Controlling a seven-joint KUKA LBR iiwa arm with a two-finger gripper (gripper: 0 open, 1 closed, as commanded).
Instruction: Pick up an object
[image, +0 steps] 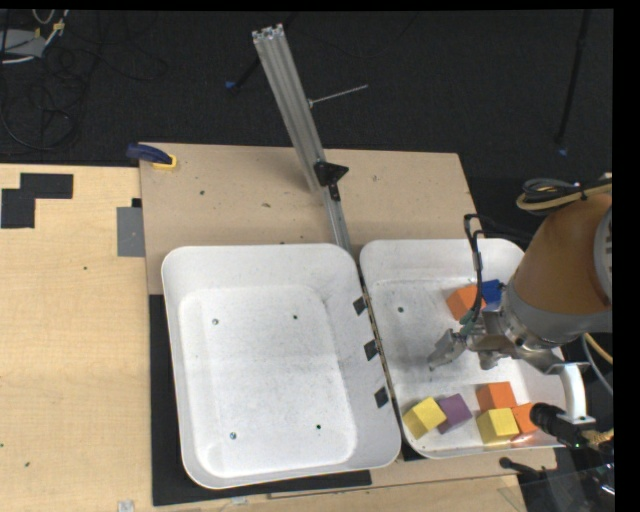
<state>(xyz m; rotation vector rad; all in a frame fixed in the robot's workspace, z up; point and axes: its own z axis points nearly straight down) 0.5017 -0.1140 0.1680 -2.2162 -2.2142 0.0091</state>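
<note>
Blocks, right bin (430, 262): orange block (461, 300) beside my gripper (447, 350).
Grip state: can't tell; nr-edge blocks pooled, prob. slid downslope.

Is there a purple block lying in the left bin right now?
No, the purple block lies in the right bin, beside a yellow block.

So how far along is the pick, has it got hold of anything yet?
Done: the grey arm has reached into the right white bin, its gripper low over the bin floor. In hand: nothing visibly between the fingers. Left: the grasp and lift. The orange block, blue block, yellow cube and purple cube all lie in the bin.
</note>
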